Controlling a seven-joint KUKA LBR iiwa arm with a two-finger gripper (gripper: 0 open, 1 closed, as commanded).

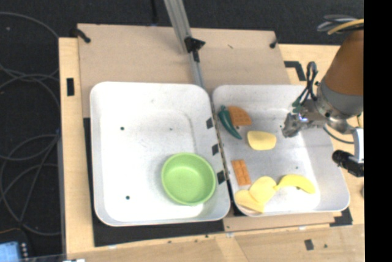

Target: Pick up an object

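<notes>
Right bin (318,193): pale yellow piece (261,141) near centre, long axis roughly left-right, just left of the end effector (290,126), whose opening cannot be told. Around it: green curved item (231,122) touching an orange block (239,116), second orange block (240,172), yellow pieces (263,191) along the near wall. Left bin (122,108): green bowl (188,178), upright.

arm (348,71): cut off at right edge | gripper (293,125): small, blurred, fingers perhaps indistinct

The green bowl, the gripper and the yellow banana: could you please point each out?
green bowl (188,179), camera view, inner floor.
gripper (290,127), camera view, at its tip.
yellow banana (297,183), camera view, middle of its curve.
</notes>
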